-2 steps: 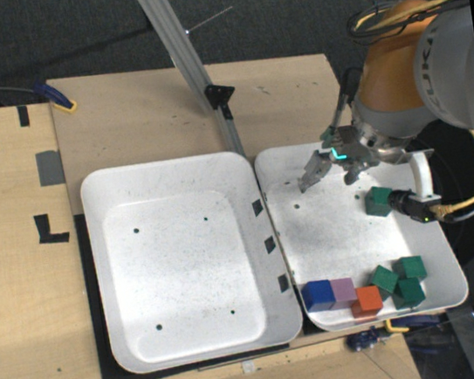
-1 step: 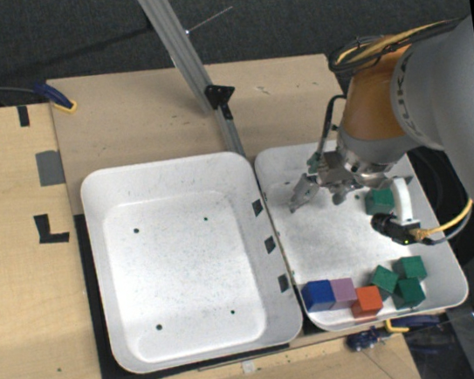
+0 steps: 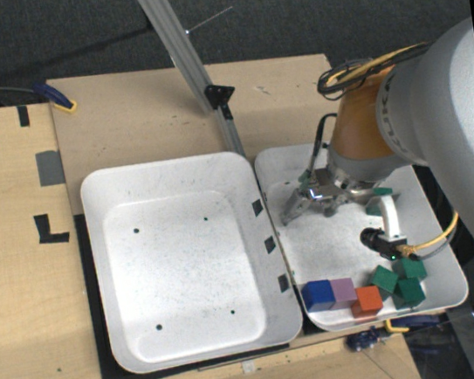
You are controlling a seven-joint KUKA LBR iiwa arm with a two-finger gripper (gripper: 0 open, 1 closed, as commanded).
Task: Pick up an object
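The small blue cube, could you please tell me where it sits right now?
The small blue cube lies in the right-hand white bin, at its near left corner, right beside a pale purple block.

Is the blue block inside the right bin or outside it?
Inside: the blue block lies on the right bin floor, at its near-left corner beside the purple block.

Bins [image 3: 164, 173] matt white plastic with faint speckling, bench [image 3: 21, 278] matt light wood, pole [image 3: 174, 35] brushed metal, blocks [image 3: 319, 294] smooth matt, arm [image 3: 462, 98] smooth grey.
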